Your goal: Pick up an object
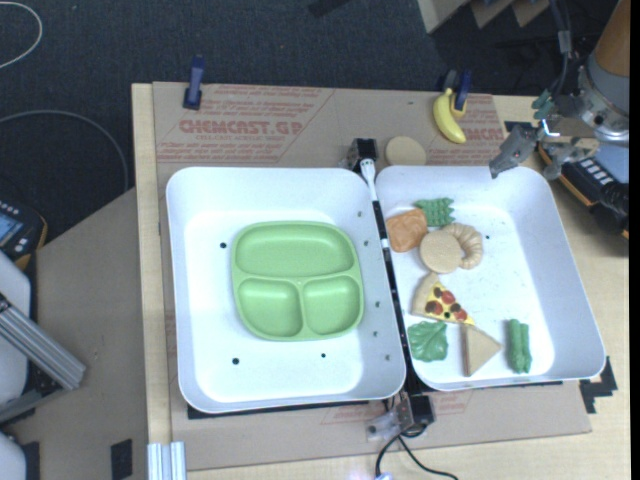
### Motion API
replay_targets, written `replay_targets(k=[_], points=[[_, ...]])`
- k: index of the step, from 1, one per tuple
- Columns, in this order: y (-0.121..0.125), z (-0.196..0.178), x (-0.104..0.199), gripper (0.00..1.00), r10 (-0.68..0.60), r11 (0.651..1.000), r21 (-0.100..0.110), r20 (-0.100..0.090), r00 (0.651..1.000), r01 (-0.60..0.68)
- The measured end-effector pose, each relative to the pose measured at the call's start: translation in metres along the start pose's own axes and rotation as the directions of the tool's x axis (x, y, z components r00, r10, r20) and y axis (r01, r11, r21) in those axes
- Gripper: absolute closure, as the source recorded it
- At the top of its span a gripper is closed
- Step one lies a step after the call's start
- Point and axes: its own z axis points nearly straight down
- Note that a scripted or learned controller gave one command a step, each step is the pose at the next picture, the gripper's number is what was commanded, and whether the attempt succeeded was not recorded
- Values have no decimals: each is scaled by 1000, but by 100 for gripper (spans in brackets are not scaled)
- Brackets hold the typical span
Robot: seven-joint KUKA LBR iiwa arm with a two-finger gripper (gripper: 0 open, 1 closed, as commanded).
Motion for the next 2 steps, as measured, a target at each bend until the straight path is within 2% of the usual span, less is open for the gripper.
replay_targets(k=[1, 2], points=[[1, -11, 0, 100, -1, 1000, -4, 1, 1000, 1], [-107, 7, 31, 100, 3, 1000, 9, -4, 1000, -3]])
